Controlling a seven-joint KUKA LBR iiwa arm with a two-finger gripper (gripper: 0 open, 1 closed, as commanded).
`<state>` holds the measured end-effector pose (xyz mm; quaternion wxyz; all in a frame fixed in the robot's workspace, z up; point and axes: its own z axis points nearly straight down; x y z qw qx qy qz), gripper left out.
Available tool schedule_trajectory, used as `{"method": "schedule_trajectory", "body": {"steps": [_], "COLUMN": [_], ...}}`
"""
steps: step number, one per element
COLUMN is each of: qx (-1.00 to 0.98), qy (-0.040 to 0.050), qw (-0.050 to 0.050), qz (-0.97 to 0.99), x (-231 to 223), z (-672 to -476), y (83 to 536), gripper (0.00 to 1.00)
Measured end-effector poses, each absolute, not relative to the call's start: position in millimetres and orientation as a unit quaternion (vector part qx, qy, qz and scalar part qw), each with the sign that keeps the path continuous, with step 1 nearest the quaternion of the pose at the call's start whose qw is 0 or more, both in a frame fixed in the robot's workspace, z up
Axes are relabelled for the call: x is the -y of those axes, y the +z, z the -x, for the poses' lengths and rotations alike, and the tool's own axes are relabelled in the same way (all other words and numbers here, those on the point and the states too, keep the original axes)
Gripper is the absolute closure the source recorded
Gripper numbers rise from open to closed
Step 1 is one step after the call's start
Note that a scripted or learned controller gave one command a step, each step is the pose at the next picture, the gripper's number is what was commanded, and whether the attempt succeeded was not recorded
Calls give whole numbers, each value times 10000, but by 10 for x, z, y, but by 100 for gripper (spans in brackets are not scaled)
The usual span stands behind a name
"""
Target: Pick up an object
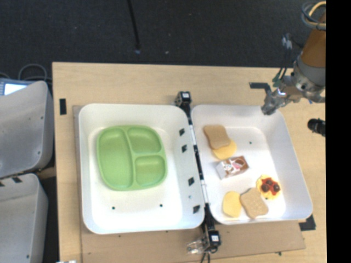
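1. My end effector (270, 106) hangs at the upper right of the frame, over the top right corner of the right bin (290, 163); nothing sits between its fingers, and whether they are spread or closed I cannot tell from this slant
2. The pickable things all lie in that right bin: a brown bread slice (216, 136) resting on a yellow piece (226, 149) near the bin's upper left, a small wrapped packet (232, 167) in the middle, a red-and-yellow toy (269, 187) at lower right, and a second bread slice (254, 203) touching a yellow oval (231, 204) along the lower edge
3. The left bin (88, 163) holds a green divided plate (132, 157), well apart from me
4. The relation that counts: every item lies down and to the left of my end effector. The upper bread slice looks nearest, its long axis running roughly top to bottom in the frame
5. My judgement: the reach has not begun; I would need to travel left and downward before descending
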<state>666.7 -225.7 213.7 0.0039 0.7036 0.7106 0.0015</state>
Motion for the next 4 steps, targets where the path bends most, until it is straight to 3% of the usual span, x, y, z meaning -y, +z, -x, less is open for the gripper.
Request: {"method": "schedule_trajectory", "body": {"steps": [1, 4], "qx": [-7100, -7090], "qy": [13, 1], "qw": [29, -4], "qz": [-7042, -7052], "x": [2268, 864], "z": [-6677, -6181], "y": [2553, 2528], "gripper": [100, 100]}}
